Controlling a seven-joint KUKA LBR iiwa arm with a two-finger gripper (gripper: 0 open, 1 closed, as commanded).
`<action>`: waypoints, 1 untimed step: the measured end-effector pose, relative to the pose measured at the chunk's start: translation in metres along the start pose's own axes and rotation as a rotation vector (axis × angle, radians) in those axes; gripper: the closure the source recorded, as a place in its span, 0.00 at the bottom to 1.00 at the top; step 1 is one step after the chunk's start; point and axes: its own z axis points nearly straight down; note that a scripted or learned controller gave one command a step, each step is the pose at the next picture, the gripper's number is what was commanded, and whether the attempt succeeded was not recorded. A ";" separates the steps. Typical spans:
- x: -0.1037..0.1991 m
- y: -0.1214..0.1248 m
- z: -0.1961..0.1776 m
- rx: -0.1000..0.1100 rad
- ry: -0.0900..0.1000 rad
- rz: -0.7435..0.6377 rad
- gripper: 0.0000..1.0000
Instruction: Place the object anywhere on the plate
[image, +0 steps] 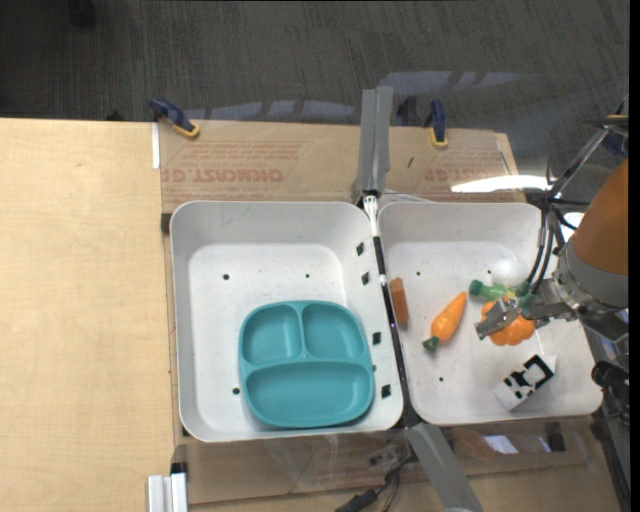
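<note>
A teal plate (305, 365) with three compartments lies in the left bin (200, 300), towards its front. In the right bin (450, 240) my gripper (510, 315) is low over a small orange object (508, 330), touching or just above it. A green piece (488, 290) pokes out just behind the gripper. An orange toy carrot (449, 316) with a green tip lies at a slant to the left of the gripper, apart from it.
A brown block (399, 301) rests against the right bin's left wall. A white and black box (524, 381) sits near the front right corner. A pale round object (506, 270) lies behind the gripper. The wall between the bins (385, 310) separates the gripper from the plate.
</note>
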 end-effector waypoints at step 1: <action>0.053 0.007 0.009 0.001 0.001 -0.133 1.00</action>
